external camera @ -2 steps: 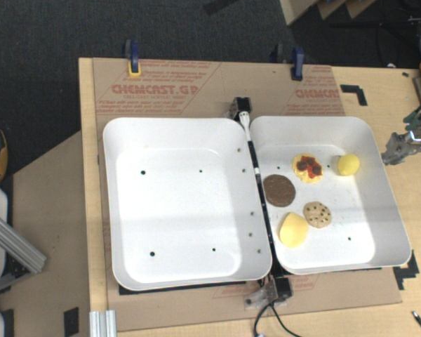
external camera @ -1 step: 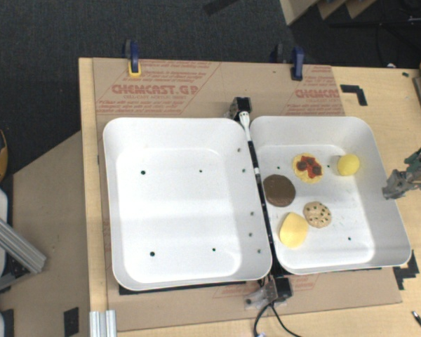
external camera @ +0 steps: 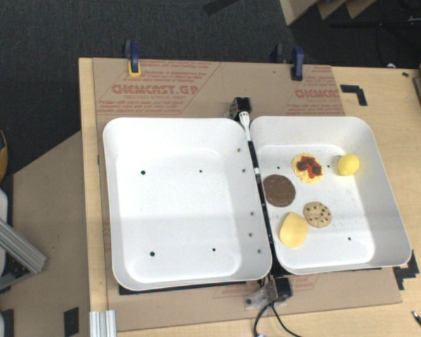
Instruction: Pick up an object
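Looking down at the right bin (external camera: 379, 188), I am seeing nothing lifted yet: the brown cookie (external camera: 278, 189), chip cookie (external camera: 317, 214), jam tart (external camera: 308, 167) and two yellow pieces (external camera: 293, 230) are all lying inside. About my hand, I cannot tell its state.

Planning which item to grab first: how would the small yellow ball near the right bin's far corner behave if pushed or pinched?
The yellow ball looks round, so it would likely roll if nudged. It sits apart from its neighbours on the right bin floor, with room to run. Its curved sides may slip from a pinch.
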Robot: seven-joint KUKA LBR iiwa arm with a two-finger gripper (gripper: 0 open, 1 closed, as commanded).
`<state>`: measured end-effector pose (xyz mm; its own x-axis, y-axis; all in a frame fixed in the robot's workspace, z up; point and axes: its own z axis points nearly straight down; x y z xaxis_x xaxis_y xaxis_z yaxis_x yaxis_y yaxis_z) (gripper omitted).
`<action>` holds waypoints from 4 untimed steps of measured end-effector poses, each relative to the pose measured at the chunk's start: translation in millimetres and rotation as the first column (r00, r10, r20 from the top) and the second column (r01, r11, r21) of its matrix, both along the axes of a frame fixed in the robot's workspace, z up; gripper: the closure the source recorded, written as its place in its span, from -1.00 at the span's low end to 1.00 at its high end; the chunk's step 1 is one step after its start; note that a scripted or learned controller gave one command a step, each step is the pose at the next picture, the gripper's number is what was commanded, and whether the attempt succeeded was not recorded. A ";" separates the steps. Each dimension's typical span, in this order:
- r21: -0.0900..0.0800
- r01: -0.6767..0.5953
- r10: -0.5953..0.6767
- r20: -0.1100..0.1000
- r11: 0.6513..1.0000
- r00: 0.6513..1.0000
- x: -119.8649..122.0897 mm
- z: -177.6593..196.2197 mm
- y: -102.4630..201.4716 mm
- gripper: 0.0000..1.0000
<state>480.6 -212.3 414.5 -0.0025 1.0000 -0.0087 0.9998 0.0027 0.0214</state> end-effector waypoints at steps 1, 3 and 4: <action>0.013 -0.001 0.001 -0.032 1.000 1.000 32.3 -121.6 30.2 1.00; 0.005 -0.004 0.004 0.001 1.000 1.000 73.1 130.7 125.0 1.00; 0.008 0.003 -0.003 -0.026 1.000 1.000 125.6 28.2 115.0 1.00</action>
